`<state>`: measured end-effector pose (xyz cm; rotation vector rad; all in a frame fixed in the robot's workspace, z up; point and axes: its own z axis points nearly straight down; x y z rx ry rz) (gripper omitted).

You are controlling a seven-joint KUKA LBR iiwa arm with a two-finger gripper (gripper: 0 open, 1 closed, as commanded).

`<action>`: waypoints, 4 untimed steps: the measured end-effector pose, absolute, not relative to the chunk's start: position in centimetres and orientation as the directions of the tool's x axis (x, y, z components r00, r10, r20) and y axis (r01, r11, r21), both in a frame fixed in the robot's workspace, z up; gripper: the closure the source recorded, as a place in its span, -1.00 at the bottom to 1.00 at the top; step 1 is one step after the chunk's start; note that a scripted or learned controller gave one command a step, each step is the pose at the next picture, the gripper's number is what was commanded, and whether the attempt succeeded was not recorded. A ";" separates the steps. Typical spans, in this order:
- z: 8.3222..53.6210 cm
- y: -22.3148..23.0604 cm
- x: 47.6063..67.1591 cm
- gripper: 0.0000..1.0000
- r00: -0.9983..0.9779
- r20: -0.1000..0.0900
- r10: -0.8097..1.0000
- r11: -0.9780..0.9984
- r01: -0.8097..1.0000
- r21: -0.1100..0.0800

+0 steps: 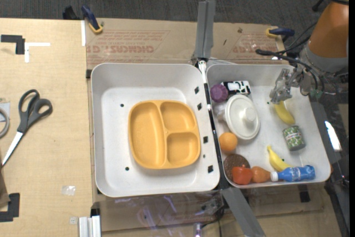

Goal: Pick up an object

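- The worktop (44, 175) carries two white bins side by side: the left bin (105, 136) holds just a yellow divided plate (165, 134), while the right bin (321, 136) is crowded with every candidate for picking. The crowding is the chief hazard, since a descent slightly off target would land on two things at once.
- The arm (330, 30) reaches in from the right, and its tool (281, 87) hangs over the far part of the right bin, just above a yellow banana (284, 113). Whether its jaws stand wide or narrow cannot be told from this angle, and nothing is seen between them.
- The white lidded bowl (243, 116) sits just beside that banana; a sideways drift would likely strike its smooth dome and skid off.
- The banana is curved and lies flat, so a grip across its bend could squeeze it out sideways or pin it against the bin floor.
- The green can (293, 138) lies near; a nudged banana could roll it.
- Along the near wall a second banana (275, 159), a blue bottle (294, 174), a red fruit (242, 175) and an orange (228, 142) crowd together, probably awkward to separate.
- The scissors (28, 114) lie well apart on the worktop, out of harm's way.
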<state>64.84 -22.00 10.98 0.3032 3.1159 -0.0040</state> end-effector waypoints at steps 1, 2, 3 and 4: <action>11.0 -22.0 64.8 -1.00 -0.981 -0.011 0.193 0.981 0.193 -0.001; 9.1 -22.2 64.4 -1.00 -0.951 -0.002 0.309 0.951 0.309 0.001; 10.1 -22.2 64.5 1.00 -0.952 -0.006 0.306 0.952 0.306 0.000; 10.1 -22.1 64.5 -1.00 -0.952 -0.006 0.306 0.952 0.306 0.000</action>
